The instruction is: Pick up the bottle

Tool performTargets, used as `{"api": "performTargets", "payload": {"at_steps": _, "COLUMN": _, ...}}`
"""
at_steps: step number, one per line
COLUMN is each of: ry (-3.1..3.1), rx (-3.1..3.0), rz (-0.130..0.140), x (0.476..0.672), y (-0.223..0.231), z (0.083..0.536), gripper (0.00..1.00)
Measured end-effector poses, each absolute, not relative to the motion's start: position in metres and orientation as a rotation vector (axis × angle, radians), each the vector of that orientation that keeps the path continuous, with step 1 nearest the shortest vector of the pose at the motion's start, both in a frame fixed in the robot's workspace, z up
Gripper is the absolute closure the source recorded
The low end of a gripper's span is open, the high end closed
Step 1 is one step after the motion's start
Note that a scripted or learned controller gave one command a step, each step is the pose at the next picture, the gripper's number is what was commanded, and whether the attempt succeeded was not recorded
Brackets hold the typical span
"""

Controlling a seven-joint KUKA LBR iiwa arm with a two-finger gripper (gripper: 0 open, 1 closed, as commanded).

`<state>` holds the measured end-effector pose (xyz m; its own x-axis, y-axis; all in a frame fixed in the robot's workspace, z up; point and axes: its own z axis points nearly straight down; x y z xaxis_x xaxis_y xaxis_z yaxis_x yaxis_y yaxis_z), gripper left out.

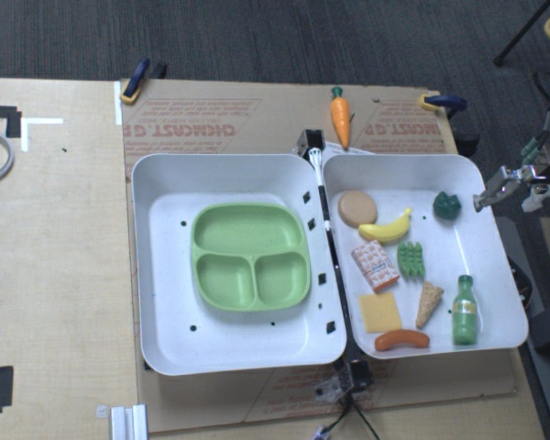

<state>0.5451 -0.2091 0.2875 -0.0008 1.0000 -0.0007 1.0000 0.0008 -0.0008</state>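
The bottle (464, 312) is small and green with a yellow label. It stands near the front right corner of the right bin (472, 246), close to that bin's right wall. An ice-cream cone toy (428, 302) lies just to its left, and a sausage (402, 340) sits at the front wall beyond that.
The right bin also holds a cookie (357, 208), a banana (385, 228), a broccoli piece (447, 206), a red-and-white packet (375, 268), a green ridged toy (411, 259) and a cheese slice (380, 314). The left bin (165, 246) holds a green divided plate (251, 257). A carrot (339, 117) lies behind the bins. A metal fixture (513, 181) juts in at the right.
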Motion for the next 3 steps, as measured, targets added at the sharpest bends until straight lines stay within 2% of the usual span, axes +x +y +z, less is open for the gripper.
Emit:
{"api": "performTargets", "payload": {"at_steps": 1, "ry": -2.227, "rx": -2.219, "rz": 0.002, "x": 0.546, "y": -0.209, "z": 0.297, "gripper": 1.0}}
{"api": "performTargets", "payload": {"at_steps": 2, "ry": -2.083, "rx": -2.35, "rz": 0.003, "x": 0.542, "y": -0.12, "z": 0.272, "gripper": 1.0}}
{"api": "performTargets", "payload": {"at_steps": 3, "ry": -1.979, "rx": -2.438, "rz": 0.003, "x": 0.477, "y": -0.143, "z": 0.288, "gripper": 1.0}}
